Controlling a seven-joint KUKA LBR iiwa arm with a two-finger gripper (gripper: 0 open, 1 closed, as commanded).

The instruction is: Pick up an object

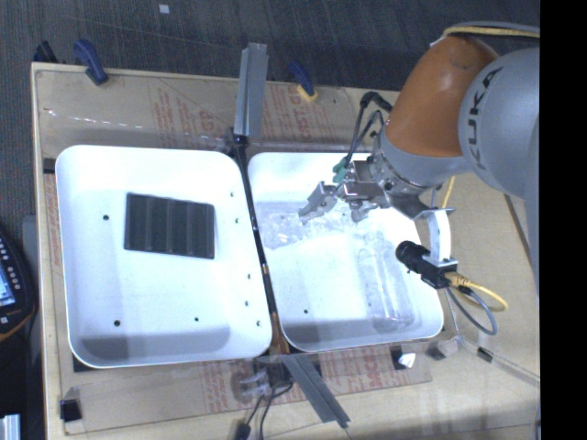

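Your claw (316, 202) hangs over the right bin (303, 328), near its far edge; whether it is spread cannot be told. A clear plastic bottle (385, 282) lies along that bin's right wall. Aim down squarely across the bottle's middle.

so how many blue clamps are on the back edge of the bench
3 blue spring clamps along the bench's far edge: one at the far left corner, one just right of it, one near the middle above the right white bin. The grey arm may hide others.
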